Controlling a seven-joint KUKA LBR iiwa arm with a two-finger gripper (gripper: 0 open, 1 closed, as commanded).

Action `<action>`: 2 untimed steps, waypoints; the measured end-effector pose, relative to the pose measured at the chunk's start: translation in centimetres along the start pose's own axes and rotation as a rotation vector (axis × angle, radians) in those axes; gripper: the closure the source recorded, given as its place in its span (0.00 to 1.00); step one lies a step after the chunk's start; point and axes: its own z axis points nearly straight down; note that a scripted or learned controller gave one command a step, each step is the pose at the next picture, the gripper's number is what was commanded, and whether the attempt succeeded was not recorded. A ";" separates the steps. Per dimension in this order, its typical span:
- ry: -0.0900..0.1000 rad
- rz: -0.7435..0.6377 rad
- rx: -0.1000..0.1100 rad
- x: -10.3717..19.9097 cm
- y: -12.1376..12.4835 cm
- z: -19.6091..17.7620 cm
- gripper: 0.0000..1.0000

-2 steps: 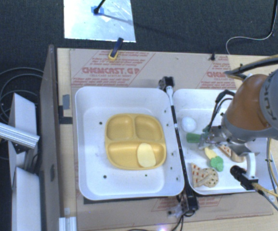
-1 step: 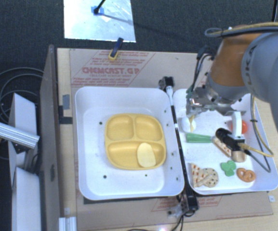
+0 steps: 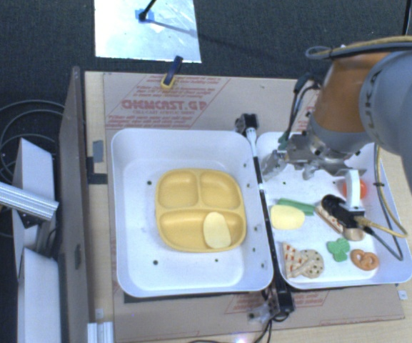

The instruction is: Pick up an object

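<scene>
the two-finger gripper (image 3: 289, 157), its state impossible to tell, hangs near the right white bin's (image 3: 398, 266) far-left corner; the pale yellow oval toy (image 3: 287, 218) lies nearer the front.

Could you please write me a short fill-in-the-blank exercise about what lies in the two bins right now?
1. The yellow divided tray sits in the ____ bin.
2. The pale yellow oval piece rests in the tray's ____ compartment.
3. The pretzel lies in the ____ bin.
4. The arm reaches in over the ____ bin.

Missing words: left; largest; right; right
</scene>
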 end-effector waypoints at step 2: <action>-0.005 0.008 -0.004 -13.5 -0.4 -4.5 0.00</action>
